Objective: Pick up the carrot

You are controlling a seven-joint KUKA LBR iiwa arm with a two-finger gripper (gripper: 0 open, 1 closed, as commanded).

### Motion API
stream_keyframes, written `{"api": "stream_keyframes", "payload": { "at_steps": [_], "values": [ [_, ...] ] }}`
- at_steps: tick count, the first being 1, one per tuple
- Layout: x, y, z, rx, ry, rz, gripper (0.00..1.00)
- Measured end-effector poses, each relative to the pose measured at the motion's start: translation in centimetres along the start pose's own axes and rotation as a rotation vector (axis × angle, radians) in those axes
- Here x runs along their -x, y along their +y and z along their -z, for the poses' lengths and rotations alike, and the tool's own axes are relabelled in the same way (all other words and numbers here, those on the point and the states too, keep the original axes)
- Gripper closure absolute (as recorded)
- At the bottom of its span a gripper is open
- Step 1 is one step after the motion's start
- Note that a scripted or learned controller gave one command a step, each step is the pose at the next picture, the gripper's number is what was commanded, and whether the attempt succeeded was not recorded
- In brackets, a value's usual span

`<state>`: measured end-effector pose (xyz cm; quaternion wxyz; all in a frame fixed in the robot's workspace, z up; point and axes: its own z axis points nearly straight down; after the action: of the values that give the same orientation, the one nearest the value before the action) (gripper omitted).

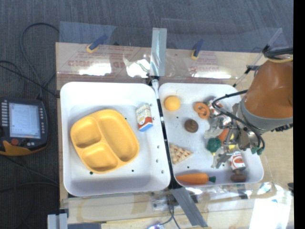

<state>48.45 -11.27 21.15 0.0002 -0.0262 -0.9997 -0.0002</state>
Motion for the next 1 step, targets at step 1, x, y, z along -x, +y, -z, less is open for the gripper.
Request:
{"api": "stream_keyframes", "payload": {
  "at_steps": [1],
  "values": [
    [4.15, 2.04, -3.35, 0.0, 0.001, -0.021, 0.0]
  ]
}}
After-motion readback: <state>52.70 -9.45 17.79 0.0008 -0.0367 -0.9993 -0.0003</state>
